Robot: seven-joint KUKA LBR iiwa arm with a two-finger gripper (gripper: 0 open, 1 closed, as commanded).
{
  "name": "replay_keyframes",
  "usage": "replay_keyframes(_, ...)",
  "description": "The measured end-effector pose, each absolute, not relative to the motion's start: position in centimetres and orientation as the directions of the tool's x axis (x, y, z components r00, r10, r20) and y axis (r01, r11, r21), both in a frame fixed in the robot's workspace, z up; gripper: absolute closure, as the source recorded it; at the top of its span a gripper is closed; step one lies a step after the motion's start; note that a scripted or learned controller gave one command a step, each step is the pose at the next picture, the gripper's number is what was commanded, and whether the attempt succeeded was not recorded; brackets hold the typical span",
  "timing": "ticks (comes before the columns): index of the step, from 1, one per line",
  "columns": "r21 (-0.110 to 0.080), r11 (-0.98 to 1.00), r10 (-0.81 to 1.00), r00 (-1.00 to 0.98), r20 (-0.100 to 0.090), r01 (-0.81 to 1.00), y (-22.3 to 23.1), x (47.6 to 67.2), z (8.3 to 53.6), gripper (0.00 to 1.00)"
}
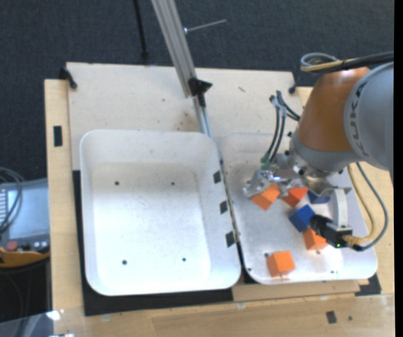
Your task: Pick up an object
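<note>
A pale wooden bench (57, 188) stands on dark grey carpet (19, 41), and a speckled white board (131, 93) lies across its top. Two shallow white bins sit on it side by side. The left bin (93, 156) shows a few small dark dots on its floor. The right bin (258, 258) holds several blocks: an orange block (281, 263) near the front rim, a blue block (301, 218) further in, a small orange block (314, 240) just beside the blue one, and another orange block (264, 199) near the bin's middle.

The arm (342, 121) reaches in from the right, its orange band over the right bin. The gripper (260, 183) hangs low, just above and beside the middle orange block; how wide it stands cannot be told.

A slanted metal rail (175, 37) rises behind the bins. A handheld controller (15, 220) lies on the floor at the left.
</note>
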State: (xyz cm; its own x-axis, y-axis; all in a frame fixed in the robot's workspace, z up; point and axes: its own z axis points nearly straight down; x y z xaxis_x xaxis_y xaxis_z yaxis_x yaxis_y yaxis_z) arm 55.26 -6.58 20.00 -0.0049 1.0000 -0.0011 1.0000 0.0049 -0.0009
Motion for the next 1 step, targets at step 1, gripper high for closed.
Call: replay_keyframes(1, 0.002, 0.008, 1.000, -0.008, 0.003, 1.000, -1.21, 54.19, 21.84, 1.00)
